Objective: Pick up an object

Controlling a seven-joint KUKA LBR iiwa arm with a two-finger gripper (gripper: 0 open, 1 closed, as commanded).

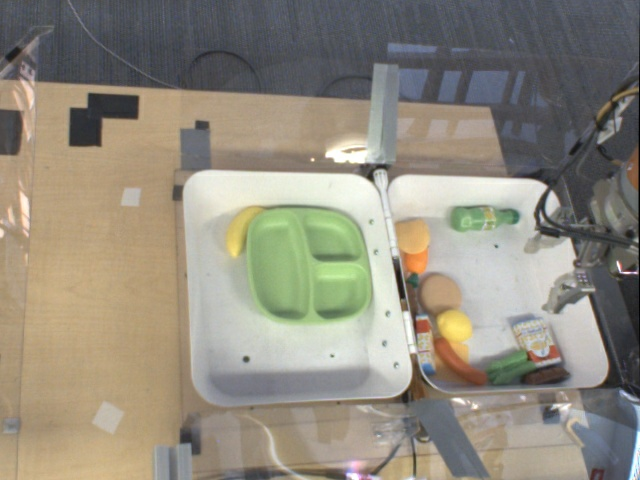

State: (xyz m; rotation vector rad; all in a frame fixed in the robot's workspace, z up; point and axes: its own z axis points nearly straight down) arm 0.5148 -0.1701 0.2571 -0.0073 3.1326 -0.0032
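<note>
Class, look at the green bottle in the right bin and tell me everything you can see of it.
The green bottle lies on its side near the back of the right bin, its length running left to right. It looks like glossy plastic with a paler band around the middle. Nothing touches it; the gripper hangs to its right, nearer the front.

Two white bins [200,298], one green tray [305,264], one banana [238,230].
</note>
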